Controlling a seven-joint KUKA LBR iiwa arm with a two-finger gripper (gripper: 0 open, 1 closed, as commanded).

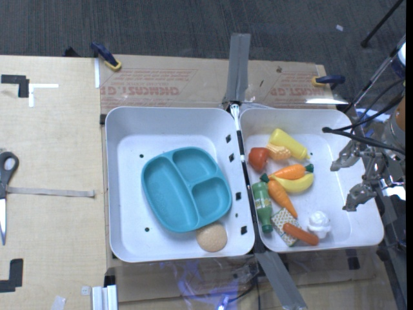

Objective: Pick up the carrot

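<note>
carrot [282, 197]: lying in the right bin [361, 237], packed in tight with a green bottle [262, 205] beside it and a banana [295, 183] just above. There's a second carrot-looking piece [289, 172] on the banana, so grabbing the wrong one seems likely.

claw [353, 181]: fingers spread, nothing in them, hanging over the right side of that bin, well apart from the carrot.

risk: my guess is it nudges the pile or pinches a neighbour instead.

left bin [116, 237]: blue tray [186, 187], round bun [211, 237].

surface [51, 141]: light wood, scissors [5, 183] at the left edge.

room: dark carpet [161, 11] at the far side.
</note>
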